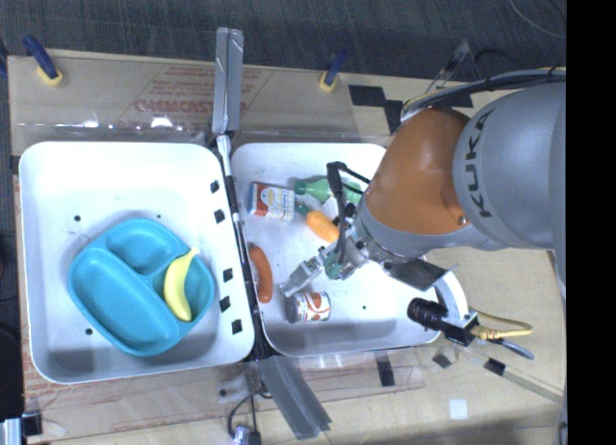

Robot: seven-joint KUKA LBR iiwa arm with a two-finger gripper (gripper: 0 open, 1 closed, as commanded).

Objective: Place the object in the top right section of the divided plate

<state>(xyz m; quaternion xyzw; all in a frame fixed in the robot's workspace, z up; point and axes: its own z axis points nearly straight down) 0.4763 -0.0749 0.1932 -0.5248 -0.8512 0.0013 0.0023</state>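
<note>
Plate (115,303), blue and divided, sits in the left bin (38,173) with a banana (179,285) already in one section. Just across the bins' shared wall lies a sausage (261,273), long axis running toward the surface's near edge. The hand (300,281) hangs right of it in the right bin (385,332), above a can (310,306); I cannot tell its fingers' state, nor which object it targets.

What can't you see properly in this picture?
- Gripper: too small and blurry in the camera view to tell whether anything is between its fingers.
- Green bottle: partly hidden by the arm.
- Right bin: right side covered by the arm.
- Can label: too small to read.
</note>
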